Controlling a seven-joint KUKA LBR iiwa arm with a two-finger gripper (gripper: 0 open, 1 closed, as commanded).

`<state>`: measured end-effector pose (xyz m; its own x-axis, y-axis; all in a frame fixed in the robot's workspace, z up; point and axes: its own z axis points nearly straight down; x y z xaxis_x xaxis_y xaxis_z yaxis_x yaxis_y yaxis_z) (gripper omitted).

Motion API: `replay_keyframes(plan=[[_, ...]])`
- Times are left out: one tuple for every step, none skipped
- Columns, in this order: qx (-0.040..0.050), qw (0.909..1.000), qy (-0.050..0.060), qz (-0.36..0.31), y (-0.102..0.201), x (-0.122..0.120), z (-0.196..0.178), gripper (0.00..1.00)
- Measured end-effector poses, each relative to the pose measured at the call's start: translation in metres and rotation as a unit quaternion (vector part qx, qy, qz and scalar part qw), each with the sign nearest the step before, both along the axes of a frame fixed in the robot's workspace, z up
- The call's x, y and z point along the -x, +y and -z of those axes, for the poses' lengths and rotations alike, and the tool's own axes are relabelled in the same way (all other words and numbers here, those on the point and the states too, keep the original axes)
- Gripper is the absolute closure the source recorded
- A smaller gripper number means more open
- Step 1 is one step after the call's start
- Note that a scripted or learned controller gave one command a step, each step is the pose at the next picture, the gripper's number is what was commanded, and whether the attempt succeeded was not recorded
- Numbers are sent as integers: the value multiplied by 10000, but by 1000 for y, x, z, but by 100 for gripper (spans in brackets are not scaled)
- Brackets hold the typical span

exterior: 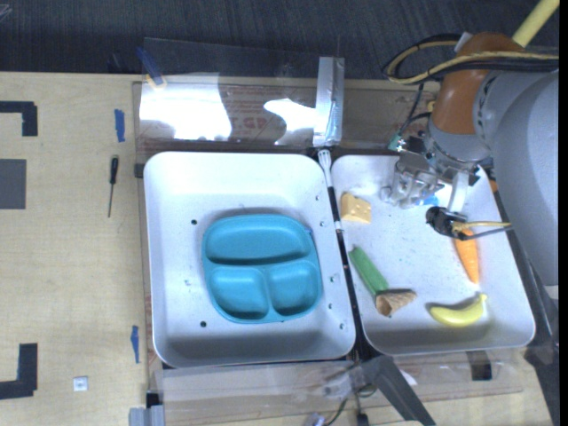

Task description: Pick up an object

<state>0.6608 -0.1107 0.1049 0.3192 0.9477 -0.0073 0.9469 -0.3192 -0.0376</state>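
Camera view: pincer (405, 192) over far part of right bin (519, 327), nothing visibly pinched. Spread or pressed together: cannot tell.

Nearest candidate is the yellow wedge (356, 209), just beside pincer on the divider side. Green stick (368, 271), brown cone (395, 302) and banana (459, 311) lie further off toward the near wall. Carrot (468, 257) near, on the arm side.

Suggest the wedge: short move. Close to the bin wall though, so come in from the open-floor side, descend square, lift straight.

Open floor under pincer and between wedge and carrot. Skip cone and green stick: touching or nearly, so double-contact risk.

Left bin (160, 238) with blue tray (260, 264) well apart.
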Motion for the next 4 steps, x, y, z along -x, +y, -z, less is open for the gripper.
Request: replay_keyframes(plan=[[34, 9998, -205, -26, -62, 18, -54, 100], [24, 9998, -183, -40, -60, 19, -51, 0], [-48, 9906, -173, -1356, -91, 57, 14, 0], [-22, 9907, -197, -1343, -93, 56, 2, 100]])
